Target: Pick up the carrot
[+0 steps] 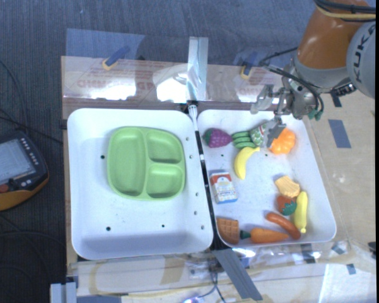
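The carrot (268, 235), orange with a small green top, lies along the front wall of the right bin (320, 188), beside a brown waffle piece (227, 228). My gripper (270, 113) hangs over the far side of the same bin, well away from the carrot. Its fingers stand open with nothing between them, just above an orange pepper (283, 141) and a small red-and-white toy (258, 134).
The right bin also holds purple grapes (217, 137), green pods (243, 139), a banana (241, 161), a small carton (222, 187), a sausage (282, 223) and a corn cob (301, 211) close to the carrot. A green divided plate (146, 162) sits in the left bin (88, 226).
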Robot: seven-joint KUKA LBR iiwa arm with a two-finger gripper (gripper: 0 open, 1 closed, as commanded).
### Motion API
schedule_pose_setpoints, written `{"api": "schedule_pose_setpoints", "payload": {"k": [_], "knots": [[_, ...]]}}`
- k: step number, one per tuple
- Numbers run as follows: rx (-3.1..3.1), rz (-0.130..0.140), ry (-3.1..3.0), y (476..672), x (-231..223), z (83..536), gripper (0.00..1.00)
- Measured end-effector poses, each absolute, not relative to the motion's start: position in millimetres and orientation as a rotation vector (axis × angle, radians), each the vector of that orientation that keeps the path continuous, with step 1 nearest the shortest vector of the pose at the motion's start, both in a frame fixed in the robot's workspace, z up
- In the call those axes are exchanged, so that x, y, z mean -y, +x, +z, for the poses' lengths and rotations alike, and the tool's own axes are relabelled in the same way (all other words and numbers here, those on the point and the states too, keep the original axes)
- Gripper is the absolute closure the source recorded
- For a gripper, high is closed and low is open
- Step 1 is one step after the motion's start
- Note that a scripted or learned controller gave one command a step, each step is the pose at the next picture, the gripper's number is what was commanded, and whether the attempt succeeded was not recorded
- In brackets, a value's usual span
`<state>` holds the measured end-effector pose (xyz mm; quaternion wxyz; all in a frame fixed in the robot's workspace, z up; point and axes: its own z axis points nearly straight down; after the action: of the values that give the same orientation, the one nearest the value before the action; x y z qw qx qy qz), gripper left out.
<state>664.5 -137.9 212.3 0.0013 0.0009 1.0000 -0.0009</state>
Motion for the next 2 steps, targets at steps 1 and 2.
{"api": "schedule_pose_setpoints", "payload": {"k": [1,2], "knots": [[-3.146,-0.001,-0.050,601.5,215,143,0.00],[-3.129,-0.007,-0.025,571.9,214,90,0.00]]}}
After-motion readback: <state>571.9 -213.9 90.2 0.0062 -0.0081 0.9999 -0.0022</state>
